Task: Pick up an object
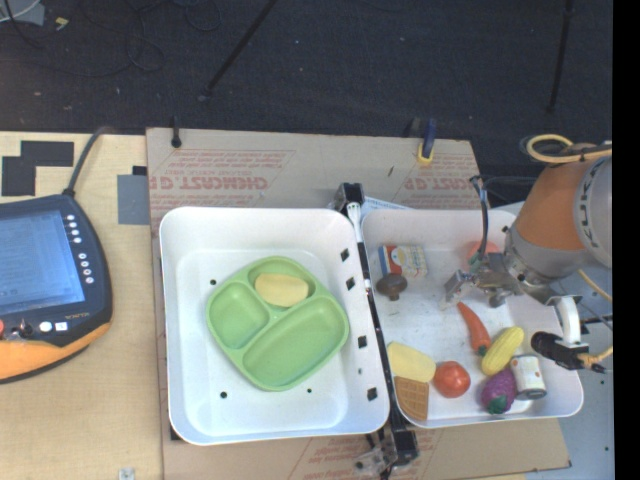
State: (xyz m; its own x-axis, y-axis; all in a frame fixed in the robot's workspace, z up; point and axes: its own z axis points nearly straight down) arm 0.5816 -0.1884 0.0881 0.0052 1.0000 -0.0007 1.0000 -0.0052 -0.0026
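gripper (478,286): low in right bin (440,230), above carrot (474,326) to grab it
fingers: spread, holding nothing

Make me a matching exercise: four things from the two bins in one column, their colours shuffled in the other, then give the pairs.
Things:
1. divided plate in the left bin
2. toy tomato in the right bin
3. toy corn cob
4. toy carrot

Colours:
A. orange
B. red
C. light green
D. yellow

Pairs: 1-C, 2-B, 3-D, 4-A
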